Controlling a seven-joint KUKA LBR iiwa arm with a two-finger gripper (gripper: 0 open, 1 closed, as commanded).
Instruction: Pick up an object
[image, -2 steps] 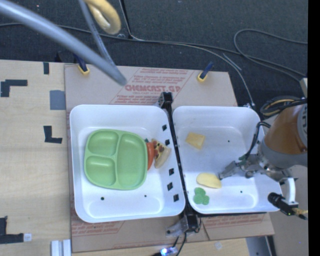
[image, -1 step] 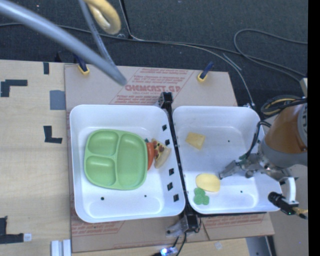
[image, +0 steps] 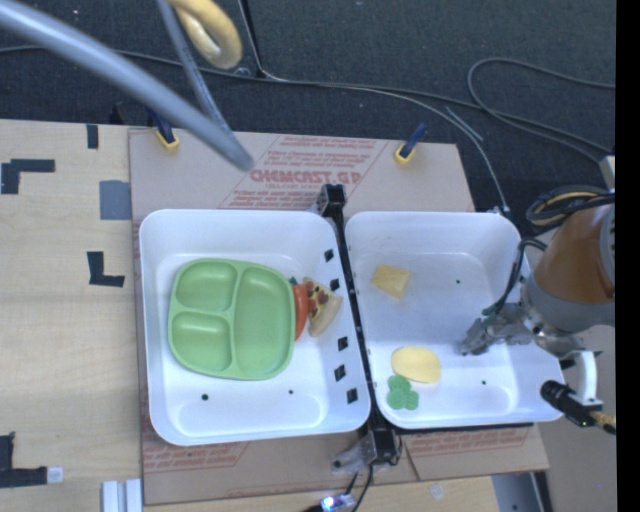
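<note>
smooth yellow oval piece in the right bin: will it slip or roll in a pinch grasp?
The smooth yellow oval piece looks rounded and glossy, so it may slip from a pinch. It lies flattish, so it probably slides rather than rolls. The small green bumpy piece touches it and may get nudged.

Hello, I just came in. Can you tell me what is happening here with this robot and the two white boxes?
A grey arm with an orange band reaches from the right into the right bin. Its tool is low over the bin floor, beside a yellow oval piece, a small green piece and a pale yellow block. The left bin holds a green divided plate with a pizza slice toy beside it.
</note>
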